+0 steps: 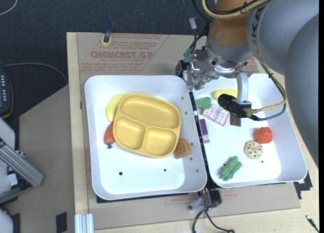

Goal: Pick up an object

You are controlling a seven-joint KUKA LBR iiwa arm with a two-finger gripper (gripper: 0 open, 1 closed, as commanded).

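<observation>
My gripper [193,78] hangs over the far end of the wall between the two bins, just above a small green toy [203,103]. Nothing shows in its grasp. The right bin [288,168] also holds a pink-and-white packet [216,115], a yellow banana [225,94] partly hidden by a black part on the arm, a purple stick [204,128], a red tomato [263,134], a cookie [252,149] and a green bean pod [230,168].
The left bin [101,176] holds a yellow divided plate [147,125], with a yellow piece [113,106] and an orange-red carrot [109,134] at its left edge and a waffle [182,149] at its right. The arm covers the right bin's far side.
</observation>
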